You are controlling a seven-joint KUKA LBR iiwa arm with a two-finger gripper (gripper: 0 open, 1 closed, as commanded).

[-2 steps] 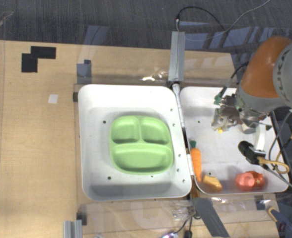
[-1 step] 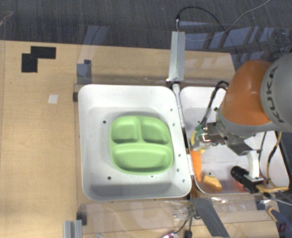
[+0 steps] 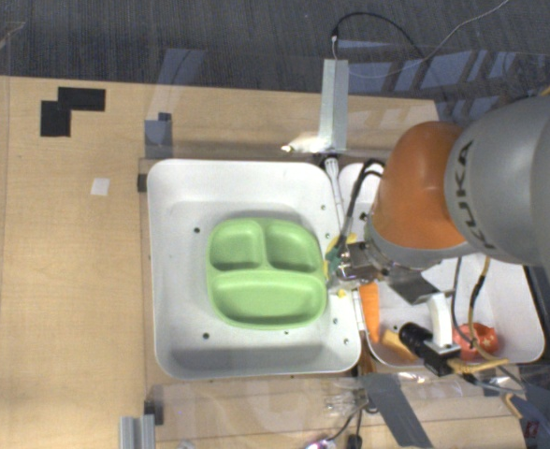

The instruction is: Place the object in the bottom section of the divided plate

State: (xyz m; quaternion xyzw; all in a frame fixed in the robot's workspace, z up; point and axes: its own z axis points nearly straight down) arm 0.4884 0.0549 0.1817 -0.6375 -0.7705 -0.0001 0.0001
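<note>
My claw point(image 3: 347, 265) hangs over the wall between the two shallow white bins, and from here I cannot tell whether it is open or closed. Just beside it, toward the view's left, the light green plastic divided plate point(image 3: 256, 299) lies flat in the left white bin point(image 3: 177, 251). Just below the claw, an orange carrot-shaped piece point(image 3: 370, 310) lies in the right white bin point(image 3: 511, 299). A small red object point(image 3: 482, 337) sits farther right.

Arm point(image 3: 509, 176) hides most of right bin point(image 3: 513, 311). Gripper point(image 3: 347, 267) at bin's left edge mostly under wrist. Orange item point(image 3: 370, 311) beside it partly covered. Red item point(image 3: 482, 336) near bottom-right corner: too small to identify.
</note>
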